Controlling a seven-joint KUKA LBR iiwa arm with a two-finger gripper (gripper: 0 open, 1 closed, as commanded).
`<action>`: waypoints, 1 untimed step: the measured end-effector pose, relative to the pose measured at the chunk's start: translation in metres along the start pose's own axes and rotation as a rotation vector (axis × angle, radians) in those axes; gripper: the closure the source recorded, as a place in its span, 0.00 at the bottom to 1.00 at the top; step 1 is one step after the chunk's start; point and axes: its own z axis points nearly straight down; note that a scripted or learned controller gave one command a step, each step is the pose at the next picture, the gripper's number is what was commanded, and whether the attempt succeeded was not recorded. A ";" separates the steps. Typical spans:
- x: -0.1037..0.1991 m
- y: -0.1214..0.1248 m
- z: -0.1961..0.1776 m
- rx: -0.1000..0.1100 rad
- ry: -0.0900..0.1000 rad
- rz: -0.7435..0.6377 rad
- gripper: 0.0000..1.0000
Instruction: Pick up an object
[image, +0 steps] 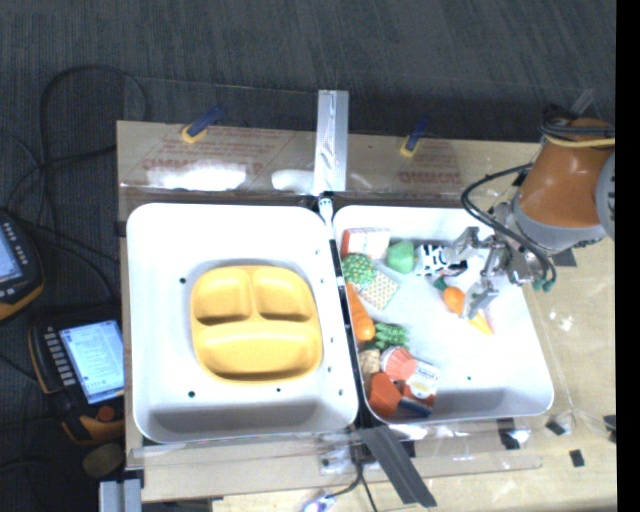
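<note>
Nearest me, at the right bin's (520, 385) front-left corner, I log a red-and-white packet (400, 378) heaped with other toys. Left bin (160, 300) carries a yellow divided tray (257, 322). Arm (565, 185) reaches in from the right; hand (478, 268) sits low over the right bin, fingers apart, clamped on nothing. Small orange piece (455, 298) lies just beside its fingertips; contact I cannot tell. Green ball (400, 257) and black-and-white toy (433, 258) lie further left.
</note>
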 end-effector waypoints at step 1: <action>-0.017 0.014 0.002 0.007 0.012 0.113 0.00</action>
